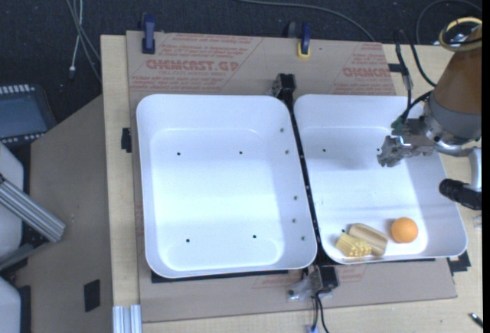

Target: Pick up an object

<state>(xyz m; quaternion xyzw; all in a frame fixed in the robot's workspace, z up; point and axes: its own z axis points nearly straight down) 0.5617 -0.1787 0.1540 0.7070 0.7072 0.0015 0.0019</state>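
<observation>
End effector (pixel 389 153) above right bin (pixel 337 125), finger state unclear. Best: descend centred over orange ball (pixel 404 230), clear of corn (pixel 354 246).

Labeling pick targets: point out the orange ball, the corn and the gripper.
orange ball (pixel 404 230): camera view, centre of the ball.
corn (pixel 354 246): camera view, middle of the yellow cob.
gripper (pixel 388 156): camera view, at its fingertips above the right bin.
</observation>
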